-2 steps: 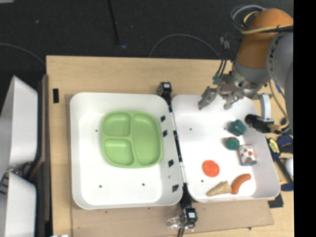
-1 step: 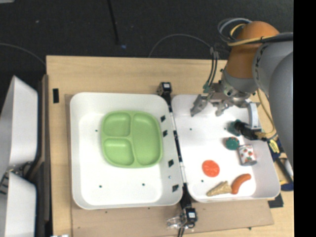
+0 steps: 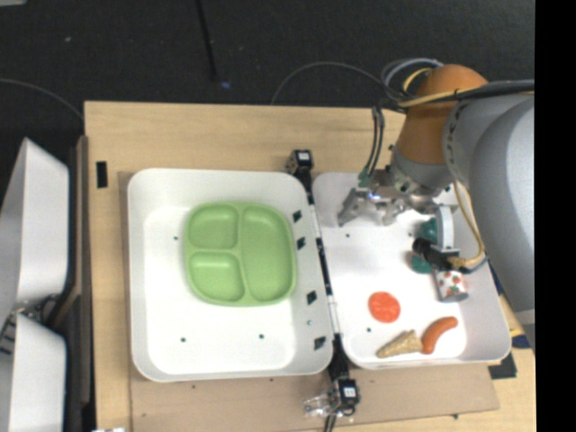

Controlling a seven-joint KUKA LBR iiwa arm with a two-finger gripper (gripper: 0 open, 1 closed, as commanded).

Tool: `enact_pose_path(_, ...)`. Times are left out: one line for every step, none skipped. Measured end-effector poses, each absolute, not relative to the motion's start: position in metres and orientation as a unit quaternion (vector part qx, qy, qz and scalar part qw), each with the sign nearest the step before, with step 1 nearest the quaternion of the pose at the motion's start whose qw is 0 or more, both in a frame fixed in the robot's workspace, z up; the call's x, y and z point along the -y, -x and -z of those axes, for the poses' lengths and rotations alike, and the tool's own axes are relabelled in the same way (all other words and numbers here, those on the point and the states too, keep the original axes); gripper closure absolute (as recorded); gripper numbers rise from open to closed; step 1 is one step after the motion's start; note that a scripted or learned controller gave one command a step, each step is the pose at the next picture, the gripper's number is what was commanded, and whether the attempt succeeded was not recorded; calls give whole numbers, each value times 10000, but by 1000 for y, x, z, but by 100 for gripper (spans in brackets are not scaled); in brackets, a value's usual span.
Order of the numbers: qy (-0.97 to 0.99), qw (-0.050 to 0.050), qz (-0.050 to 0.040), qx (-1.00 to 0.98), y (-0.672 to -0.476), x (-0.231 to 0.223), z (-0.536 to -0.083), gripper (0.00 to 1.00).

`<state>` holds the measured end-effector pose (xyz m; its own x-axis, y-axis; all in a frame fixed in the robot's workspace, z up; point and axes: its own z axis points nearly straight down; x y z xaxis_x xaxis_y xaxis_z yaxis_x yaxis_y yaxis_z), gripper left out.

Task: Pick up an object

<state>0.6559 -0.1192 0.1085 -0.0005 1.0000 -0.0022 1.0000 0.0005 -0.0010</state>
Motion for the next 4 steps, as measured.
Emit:
enact_pose_path(-7070, 24, -8, -7072, -657, 120, -123, 100)
enact_pose_path(-7071, 32, -19, -7071, -666, 128, -174, 100)
enact_pose_path(-7063, 27, -18, -7079, -657, 126, -231, 100)
enact_pose_path(-7057, 35, -24, -7085, -659, 127, -286, 100)
